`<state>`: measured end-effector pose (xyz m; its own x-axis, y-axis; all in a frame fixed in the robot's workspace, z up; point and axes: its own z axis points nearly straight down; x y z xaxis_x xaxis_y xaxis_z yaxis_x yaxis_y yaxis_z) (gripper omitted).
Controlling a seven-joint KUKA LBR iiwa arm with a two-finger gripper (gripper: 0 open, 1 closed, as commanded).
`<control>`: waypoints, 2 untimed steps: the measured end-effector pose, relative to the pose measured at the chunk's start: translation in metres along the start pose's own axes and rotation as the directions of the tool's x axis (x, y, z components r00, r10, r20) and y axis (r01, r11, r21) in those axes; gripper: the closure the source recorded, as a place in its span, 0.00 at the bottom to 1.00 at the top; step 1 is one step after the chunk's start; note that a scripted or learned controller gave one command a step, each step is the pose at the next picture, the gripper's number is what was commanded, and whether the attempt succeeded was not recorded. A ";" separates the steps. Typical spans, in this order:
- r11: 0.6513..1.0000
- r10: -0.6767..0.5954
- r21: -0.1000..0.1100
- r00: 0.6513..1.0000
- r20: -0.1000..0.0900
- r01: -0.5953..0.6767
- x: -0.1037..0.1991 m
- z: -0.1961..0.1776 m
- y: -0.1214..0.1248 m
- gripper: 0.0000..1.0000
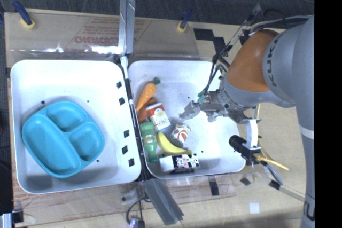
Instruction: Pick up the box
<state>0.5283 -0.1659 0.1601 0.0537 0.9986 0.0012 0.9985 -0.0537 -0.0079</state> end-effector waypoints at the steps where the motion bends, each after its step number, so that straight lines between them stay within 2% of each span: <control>1: 0.995 -0.100 -0.002 0.995 0.001 0.100 0.033 0.070 0.065 0.00; 2: 1.000 0.026 -0.003 1.000 0.001 -0.026 0.068 0.069 0.125 0.00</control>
<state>0.6563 -0.1041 0.0906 0.0798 0.9968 0.0004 0.9968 -0.0798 -0.0046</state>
